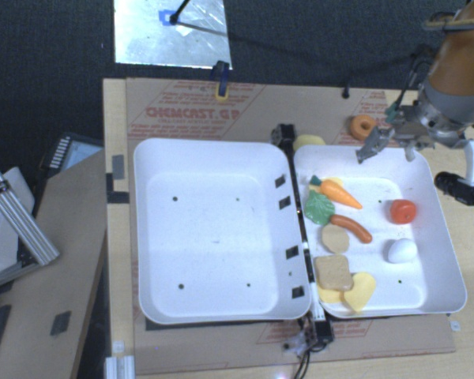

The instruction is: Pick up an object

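Nearest the camera, in the right bin (446, 279), a yellow wedge-shaped piece (360, 290) lies at the front edge, touching a tan slice of bread (332, 272) just behind it. Further back sit a pale round potato-like piece (336, 239) and a white egg (401, 250) toward the right wall. Behind them a brown sausage (351, 228) lies with its long axis running from back-left to front-right. A green leafy piece (319, 208) rests beside the divider, and a red tomato (403, 211) sits near the right wall. The carrot (340, 193) lies slanted, green top at the back-left, orange tip pointing front-right. The left bin (166, 290) lies alongside. At the back rim the hand (385, 140) hovers, fingers spread with nothing between them. On the desk (316, 105) beyond lies a doughnut (363, 126)
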You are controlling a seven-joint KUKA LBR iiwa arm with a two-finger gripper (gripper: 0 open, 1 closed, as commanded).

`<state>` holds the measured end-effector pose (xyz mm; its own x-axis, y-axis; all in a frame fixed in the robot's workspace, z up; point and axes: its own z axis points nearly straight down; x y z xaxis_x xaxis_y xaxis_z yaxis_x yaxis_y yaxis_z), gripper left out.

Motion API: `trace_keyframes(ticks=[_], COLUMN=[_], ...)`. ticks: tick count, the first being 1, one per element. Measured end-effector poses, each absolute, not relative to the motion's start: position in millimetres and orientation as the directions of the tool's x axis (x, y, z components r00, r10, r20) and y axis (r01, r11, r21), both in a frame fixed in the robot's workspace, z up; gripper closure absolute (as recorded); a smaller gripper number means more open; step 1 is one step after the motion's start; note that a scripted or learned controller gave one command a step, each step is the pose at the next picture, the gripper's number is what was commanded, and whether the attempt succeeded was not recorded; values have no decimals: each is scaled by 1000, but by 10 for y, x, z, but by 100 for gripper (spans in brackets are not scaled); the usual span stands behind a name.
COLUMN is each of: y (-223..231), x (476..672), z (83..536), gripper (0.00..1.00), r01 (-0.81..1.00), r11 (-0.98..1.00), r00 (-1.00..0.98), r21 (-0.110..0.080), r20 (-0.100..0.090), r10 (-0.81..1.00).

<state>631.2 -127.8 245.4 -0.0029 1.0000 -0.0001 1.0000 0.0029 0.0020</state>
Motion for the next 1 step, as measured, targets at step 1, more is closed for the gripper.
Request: trace_keyframes(ticks=[1], y=[-1805], x=[6514], z=[1385], gripper=[0], r01=[1000], r11=[-1], r00=[1], r21=[0], r20=[-1], r10=[1000])
